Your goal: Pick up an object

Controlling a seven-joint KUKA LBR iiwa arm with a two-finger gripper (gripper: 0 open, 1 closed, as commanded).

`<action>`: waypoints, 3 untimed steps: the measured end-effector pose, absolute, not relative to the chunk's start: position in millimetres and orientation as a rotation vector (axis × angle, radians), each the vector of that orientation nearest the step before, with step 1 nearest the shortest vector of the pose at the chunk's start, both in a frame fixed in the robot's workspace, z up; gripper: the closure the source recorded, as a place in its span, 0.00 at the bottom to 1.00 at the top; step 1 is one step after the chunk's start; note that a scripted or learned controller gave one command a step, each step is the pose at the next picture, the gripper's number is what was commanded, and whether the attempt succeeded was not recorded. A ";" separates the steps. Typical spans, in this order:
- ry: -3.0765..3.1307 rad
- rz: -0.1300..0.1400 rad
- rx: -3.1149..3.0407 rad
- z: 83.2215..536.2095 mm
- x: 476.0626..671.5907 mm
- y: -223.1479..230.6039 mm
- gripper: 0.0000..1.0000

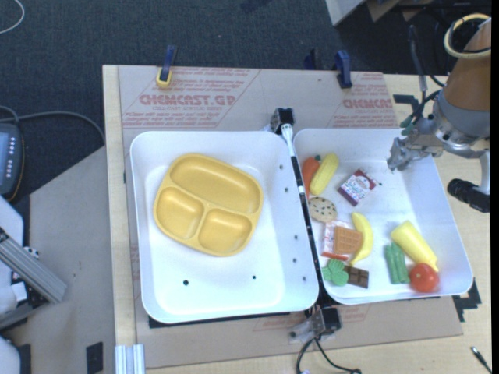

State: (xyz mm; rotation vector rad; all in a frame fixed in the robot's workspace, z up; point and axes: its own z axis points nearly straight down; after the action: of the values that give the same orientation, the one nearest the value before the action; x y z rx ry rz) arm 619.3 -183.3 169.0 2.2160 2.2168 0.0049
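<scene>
The right bin (437,201) holds several toy foods: a red-and-white packet (357,187), a yellow corn cob with an orange carrot (319,171), a cookie (321,208), a banana (362,235), a sandwich pack (341,241), a yellow pepper (413,242), a red tomato (423,277), a green bean piece (397,264), a chocolate piece (357,277) and a green broccoli piece (336,271). My gripper (399,158) hangs over the bin's far right part, right of the packet, with nothing seen in it.
The left bin (156,287) carries a yellow three-compartment plate (207,203). Blue and yellow clamps (165,67) stand on the board's far edge. A black divider bar (300,201) runs between the bins. Cables lie right of the arm.
</scene>
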 end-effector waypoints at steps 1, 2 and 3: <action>2.217 0.006 2.215 223.5 620.8 -183.9 1.00; 2.226 0.001 2.216 224.8 626.2 -141.1 1.00; 2.225 0.004 2.214 232.3 634.2 -95.4 1.00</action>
State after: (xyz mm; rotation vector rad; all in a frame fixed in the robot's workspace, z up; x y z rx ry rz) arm 634.2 -95.4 232.3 2.2144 2.2252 0.0037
